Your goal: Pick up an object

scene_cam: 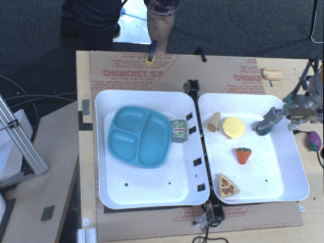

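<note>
The right bin (291, 186) holds a yellow round piece (234, 127), a tan cone (214, 121), a red strawberry-like toy (243, 155) and a pizza slice toy (228, 185). My gripper (264, 124) hangs low over the bin's upper right part, just right of the yellow piece and apart from it. Nothing shows as held in it. The arm (304, 108) comes in from the right edge. In the left bin (147, 194) lie a blue divided plate (140, 136) and a small can (178, 131) beside the plate's right rim.
A purple object (314, 140) lies outside the right bin near the arm. A tan block (272, 75) rests on the cardboard at the back right. A person's hand (159, 27) holds a yellow tool (151, 57) at the bench's far edge.
</note>
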You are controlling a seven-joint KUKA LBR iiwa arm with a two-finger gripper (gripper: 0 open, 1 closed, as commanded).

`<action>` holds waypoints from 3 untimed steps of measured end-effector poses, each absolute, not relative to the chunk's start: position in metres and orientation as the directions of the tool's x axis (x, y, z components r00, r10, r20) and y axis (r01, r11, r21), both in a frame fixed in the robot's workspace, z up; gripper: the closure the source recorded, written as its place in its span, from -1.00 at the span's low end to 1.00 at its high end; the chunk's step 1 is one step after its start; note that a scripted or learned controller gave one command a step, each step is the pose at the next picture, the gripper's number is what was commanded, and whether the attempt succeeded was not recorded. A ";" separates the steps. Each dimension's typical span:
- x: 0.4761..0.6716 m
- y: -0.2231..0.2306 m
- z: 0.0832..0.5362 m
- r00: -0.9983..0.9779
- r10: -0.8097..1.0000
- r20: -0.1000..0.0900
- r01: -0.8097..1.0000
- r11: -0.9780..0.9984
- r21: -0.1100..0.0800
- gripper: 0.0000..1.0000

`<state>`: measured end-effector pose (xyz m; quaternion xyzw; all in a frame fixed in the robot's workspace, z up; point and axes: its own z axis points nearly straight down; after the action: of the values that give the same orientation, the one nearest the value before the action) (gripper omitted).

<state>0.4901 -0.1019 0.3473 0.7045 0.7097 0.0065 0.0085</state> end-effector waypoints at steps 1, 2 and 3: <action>0.554 -0.122 0.386 -0.006 1.000 -0.004 1.000 0.006 0.012 -1.00; 0.504 -0.099 0.350 -0.005 1.000 0.001 1.000 0.005 -0.003 -1.00; 0.487 -0.086 0.379 -0.006 1.000 0.000 1.000 0.006 0.006 -1.00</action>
<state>0.4870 -0.0858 0.3788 0.7049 0.7093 0.0021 0.0022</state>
